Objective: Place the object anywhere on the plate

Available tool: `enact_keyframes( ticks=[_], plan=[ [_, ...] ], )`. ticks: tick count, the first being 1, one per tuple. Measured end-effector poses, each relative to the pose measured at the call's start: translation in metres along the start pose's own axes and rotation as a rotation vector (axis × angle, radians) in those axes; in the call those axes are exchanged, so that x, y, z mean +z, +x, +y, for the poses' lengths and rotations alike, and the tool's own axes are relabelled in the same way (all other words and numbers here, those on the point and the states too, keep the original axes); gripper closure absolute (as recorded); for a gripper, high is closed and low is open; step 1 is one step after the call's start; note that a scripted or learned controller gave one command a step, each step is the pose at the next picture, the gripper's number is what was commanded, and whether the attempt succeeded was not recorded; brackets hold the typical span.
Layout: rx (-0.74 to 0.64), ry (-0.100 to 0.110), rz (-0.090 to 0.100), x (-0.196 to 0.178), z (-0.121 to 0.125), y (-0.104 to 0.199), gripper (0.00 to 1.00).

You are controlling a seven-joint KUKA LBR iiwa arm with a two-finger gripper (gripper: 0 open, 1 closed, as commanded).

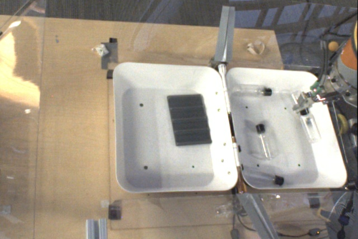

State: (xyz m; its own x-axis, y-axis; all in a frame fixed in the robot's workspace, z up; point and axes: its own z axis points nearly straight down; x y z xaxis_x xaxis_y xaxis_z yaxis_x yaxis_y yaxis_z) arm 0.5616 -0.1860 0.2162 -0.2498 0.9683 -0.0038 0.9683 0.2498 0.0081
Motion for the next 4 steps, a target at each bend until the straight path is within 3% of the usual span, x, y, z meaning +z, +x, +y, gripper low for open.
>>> enact_keyframes(
  ticks=[1,2,3,4],
  plan=[
    [0.237,0.002,0.001,0.121,0.033,0.048,1.0],
    [0.446,0.004,0.001,0.031,0.112,0.13,1.0],
    [0.757,0.007,0.0,0.032,0.147,0.158,1.0],
    [0.422,0.006,0.002,0.032,0.167,0.219,1.0]
  ],
)
